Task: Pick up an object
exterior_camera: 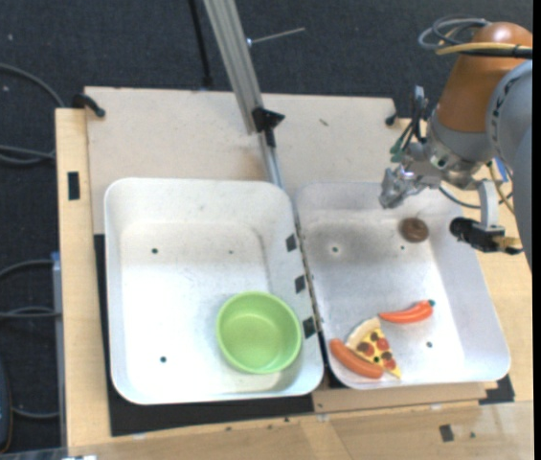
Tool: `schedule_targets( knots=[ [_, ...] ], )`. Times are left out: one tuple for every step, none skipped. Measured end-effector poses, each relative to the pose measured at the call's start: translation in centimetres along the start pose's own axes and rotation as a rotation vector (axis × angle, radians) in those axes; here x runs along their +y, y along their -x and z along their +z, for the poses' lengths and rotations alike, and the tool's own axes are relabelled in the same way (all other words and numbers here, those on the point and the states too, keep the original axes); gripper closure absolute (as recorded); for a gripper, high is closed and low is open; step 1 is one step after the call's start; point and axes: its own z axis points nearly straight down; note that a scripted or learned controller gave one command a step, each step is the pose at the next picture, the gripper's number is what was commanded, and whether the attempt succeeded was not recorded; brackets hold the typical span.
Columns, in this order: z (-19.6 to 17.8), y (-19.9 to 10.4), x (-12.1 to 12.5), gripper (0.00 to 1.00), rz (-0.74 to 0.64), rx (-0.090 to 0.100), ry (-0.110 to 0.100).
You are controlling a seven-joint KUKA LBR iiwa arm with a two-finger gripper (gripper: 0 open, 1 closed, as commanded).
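Observation:
My gripper [394, 191] hangs over the far edge of the right bin [462, 286], near its back right corner. A small brown round object [414, 228] lies on the bin floor just in front of and to the right of the gripper. At the bin's near side lie an orange-red pepper [407, 312], a pizza slice [373, 345] and a hot dog sausage [354, 359]. A green bowl [259, 332] sits in the left bin [155, 286] near its front right corner. Nothing shows between the gripper's tips.
A slanted metal camera pole [241, 65] rises from the bench behind the two bins. Cables run along the arm at the right. The bins' shared rim [301, 266] runs between bowl and food items.

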Motion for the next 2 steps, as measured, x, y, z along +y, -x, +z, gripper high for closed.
schedule_targets(
  knots=[
    [-4.1,0.1,0.1,1.00,-0.001,0.000,-0.002],
    [-5.5,-4.9,0.1,1.00,-0.003,0.002,-0.005]
  ],
)
